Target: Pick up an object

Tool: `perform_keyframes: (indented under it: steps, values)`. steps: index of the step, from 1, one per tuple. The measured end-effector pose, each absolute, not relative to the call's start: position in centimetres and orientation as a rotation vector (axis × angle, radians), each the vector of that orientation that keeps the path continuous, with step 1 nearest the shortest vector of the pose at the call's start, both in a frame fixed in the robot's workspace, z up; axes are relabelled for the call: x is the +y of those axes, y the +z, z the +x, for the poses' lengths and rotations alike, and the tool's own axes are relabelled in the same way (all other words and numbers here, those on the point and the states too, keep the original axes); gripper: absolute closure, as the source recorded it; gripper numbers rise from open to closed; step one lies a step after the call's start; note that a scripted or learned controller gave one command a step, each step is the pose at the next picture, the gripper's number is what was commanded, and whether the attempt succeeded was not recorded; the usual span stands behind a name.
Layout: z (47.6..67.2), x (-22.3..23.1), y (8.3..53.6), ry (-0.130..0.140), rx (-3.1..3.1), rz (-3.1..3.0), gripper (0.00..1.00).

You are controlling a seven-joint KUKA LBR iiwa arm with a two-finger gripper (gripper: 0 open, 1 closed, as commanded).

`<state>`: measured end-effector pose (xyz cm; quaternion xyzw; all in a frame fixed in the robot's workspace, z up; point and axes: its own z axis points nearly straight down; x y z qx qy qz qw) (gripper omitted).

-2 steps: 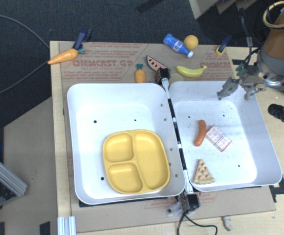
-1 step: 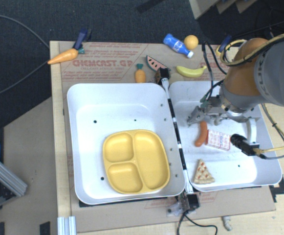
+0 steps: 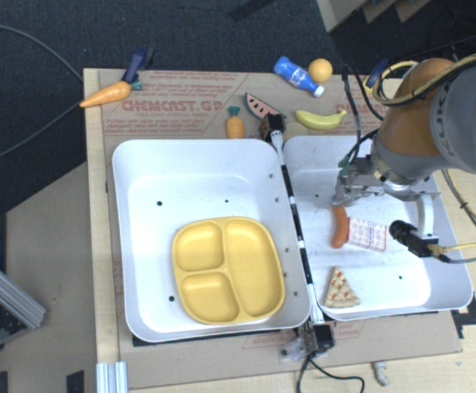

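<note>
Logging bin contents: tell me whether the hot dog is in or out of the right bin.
In. The hot dog lies on the right bin floor.

- One fixed camera is mounted above the bench (image 3: 180, 359) and looks down at a slant.
- The view frames both white bins in full: the left bin (image 3: 139, 187) and the right bin (image 3: 434, 289), side by side.
- The far edge of the bench lies toward the top of the frame; dark floor (image 3: 41, 23) shows beyond it.
- The arm (image 3: 455, 117) enters from the right side of the frame.
- Distance is moderate: bench edges and surrounding floor are included.
</note>
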<state>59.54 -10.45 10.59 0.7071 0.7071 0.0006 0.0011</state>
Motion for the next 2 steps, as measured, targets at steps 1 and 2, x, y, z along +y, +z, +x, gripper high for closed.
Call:
perform_keyframes:
  steps: [1, 2]
  values:
    - [59.5, -10.4, 10.6, 0.001, 2.22, 2.22, 0.0]
    - [57.5, -9.8, 8.4, -0.002, 2.222, 2.224, 0.0]
